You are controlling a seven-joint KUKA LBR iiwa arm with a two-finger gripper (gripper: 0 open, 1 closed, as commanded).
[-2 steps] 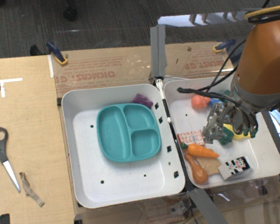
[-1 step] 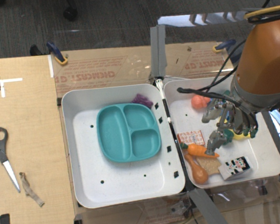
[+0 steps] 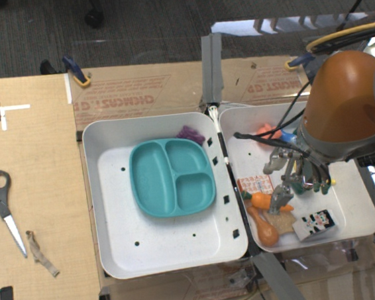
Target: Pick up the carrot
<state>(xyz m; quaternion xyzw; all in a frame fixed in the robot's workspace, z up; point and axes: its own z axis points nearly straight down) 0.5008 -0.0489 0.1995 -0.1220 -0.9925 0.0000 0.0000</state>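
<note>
Over right bin (image 3: 355,228), arm tilts down-left, pincer (image 3: 281,199) touching carrot (image 3: 262,200), grip unclear.

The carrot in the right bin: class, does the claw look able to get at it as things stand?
Probably yes. The claw hangs right over the carrot in the right bin, and nothing covers the carrot from above. A checkered block lies beside it, apart.

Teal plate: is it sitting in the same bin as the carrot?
No. The teal plate lies in the left bin, while the carrot lies in the right bin.
</note>
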